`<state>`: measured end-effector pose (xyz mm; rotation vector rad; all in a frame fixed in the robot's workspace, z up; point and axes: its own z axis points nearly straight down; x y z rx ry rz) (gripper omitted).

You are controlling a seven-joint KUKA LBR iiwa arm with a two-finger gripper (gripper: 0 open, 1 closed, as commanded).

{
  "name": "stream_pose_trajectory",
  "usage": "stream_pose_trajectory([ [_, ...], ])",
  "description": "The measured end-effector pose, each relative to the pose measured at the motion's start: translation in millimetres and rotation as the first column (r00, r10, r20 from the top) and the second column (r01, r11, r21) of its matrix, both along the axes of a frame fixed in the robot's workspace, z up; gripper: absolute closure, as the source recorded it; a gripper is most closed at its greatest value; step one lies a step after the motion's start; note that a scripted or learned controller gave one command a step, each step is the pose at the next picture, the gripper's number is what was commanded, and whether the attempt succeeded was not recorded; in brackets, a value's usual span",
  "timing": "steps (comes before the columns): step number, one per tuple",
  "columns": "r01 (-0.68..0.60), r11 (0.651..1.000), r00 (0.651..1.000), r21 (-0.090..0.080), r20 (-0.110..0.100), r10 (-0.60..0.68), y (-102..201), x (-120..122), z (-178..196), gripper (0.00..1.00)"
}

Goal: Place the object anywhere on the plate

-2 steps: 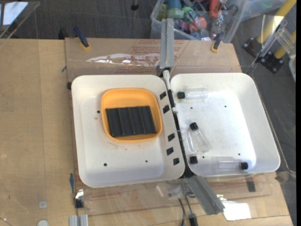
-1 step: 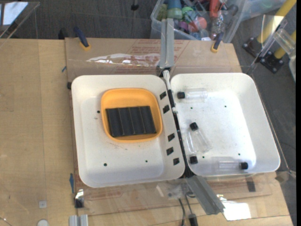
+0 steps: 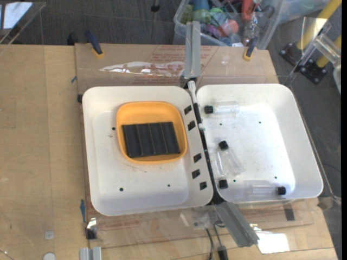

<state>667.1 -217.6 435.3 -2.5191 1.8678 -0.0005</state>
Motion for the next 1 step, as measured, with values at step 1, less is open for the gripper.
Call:
stream_pose_trajectory([
  [1, -0.469, 0.883, 0.883, -0.005, 0.004, 0.469, 7.7, 1.0, 0.2, 1.0],
])
